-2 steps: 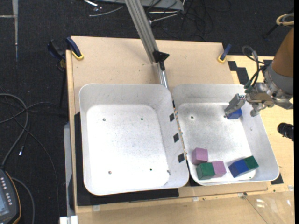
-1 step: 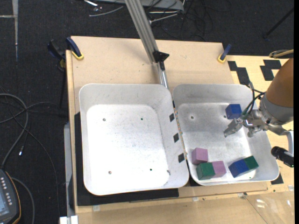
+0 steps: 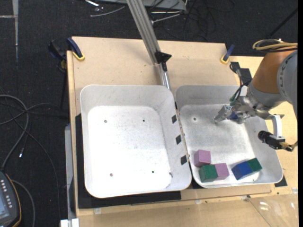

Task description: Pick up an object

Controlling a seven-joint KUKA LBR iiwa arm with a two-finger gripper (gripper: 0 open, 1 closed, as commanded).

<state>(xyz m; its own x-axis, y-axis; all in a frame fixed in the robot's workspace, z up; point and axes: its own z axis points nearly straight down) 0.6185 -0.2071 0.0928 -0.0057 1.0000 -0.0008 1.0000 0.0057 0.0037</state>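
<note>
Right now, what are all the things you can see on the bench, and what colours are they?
pink blocks: 2, pink, near end of the right bin, one at
green blocks: 2, green, same end, one at
blue block: 1, blue, beside the far-right green one
bins: 2, white, side by side; right bin
clamps: 2, blue and yellow, bench's far corners
arm: 1, grey and orange, from the right
hand: 1, metal, over the right bin

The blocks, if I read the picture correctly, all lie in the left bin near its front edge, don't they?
Not quite: the camera view shows the blocks near the front edge of the right bin, not the left bin.
</note>
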